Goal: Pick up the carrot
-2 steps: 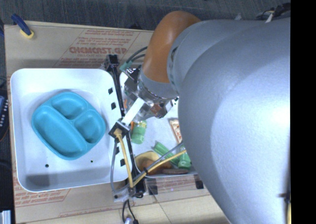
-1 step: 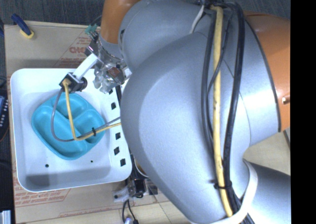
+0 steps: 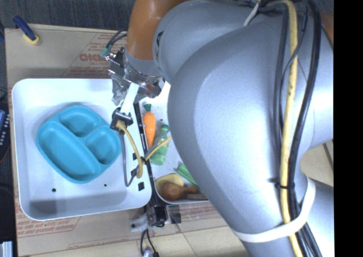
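The orange carrot (image 3: 150, 127) lies in the right bin, close to the wall shared with the left bin, its length running toward the front of the bench. My gripper (image 3: 118, 92) hangs below the orange band of the arm, over the right edge of the left bin (image 3: 22, 137). It sits up and to the left of the carrot, apart from it. Nothing orange shows at the gripper. The grey arm hides most of the right bin.
A blue divided plate (image 3: 79, 142) lies in the left bin. Beside the carrot sit a pale green item (image 3: 161, 143), a green leafy piece (image 3: 185, 172) and a yellow-brown item (image 3: 177, 189). A yellow cable (image 3: 134, 149) hangs over the bins' shared wall. A blue clamp (image 3: 25, 30) sits far left.
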Controlling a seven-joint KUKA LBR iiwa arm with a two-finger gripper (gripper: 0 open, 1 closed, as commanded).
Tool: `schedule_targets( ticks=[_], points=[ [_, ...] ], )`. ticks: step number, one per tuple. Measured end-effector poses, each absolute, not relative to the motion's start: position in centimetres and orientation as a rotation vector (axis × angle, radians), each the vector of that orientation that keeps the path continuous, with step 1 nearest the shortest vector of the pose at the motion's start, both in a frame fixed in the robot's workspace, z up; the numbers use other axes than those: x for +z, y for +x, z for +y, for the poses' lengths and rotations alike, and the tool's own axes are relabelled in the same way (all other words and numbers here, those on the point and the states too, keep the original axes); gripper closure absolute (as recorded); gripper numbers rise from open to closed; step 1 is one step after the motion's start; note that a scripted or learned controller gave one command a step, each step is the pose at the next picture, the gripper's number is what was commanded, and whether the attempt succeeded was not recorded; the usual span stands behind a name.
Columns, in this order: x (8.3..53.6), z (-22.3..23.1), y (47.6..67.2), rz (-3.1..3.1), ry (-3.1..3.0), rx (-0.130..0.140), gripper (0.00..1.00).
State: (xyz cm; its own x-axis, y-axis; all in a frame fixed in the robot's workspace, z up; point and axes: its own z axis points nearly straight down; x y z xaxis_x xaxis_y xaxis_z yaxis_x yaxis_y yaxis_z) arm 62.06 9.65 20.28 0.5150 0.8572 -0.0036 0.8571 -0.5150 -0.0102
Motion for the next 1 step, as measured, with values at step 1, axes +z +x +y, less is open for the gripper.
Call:
schedule_targets(
  ticks=[1],
  points=[
    [24.22,9.70,58.34,-1.001,-2.973,0.012,1.00]
  ],
)
